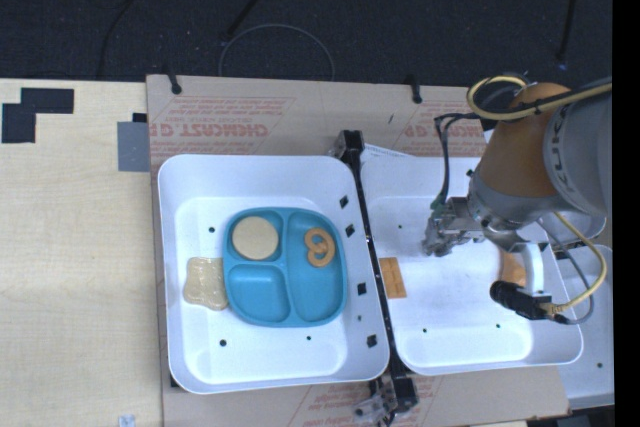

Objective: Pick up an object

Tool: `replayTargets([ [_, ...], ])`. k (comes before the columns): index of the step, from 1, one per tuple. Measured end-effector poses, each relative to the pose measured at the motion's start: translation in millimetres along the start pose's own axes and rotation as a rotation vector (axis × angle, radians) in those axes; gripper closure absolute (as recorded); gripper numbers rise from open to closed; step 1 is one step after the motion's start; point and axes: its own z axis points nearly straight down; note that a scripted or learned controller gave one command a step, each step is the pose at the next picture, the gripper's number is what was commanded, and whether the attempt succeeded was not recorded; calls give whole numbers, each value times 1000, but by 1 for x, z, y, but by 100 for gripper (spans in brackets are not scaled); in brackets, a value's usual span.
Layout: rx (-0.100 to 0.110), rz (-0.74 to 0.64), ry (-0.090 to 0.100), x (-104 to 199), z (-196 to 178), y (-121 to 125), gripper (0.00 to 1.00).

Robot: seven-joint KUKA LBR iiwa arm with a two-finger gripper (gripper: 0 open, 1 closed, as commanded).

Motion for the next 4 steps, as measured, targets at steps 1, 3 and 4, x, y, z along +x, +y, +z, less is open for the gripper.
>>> replayTargets([
  [1, -8, -7, -2, 0, -63, 0, 100],
  [3, -4, -10, 1, 41, -99, 2, 100],
  [4, -2, -11, 1, 94, -92, -6, 100],
])
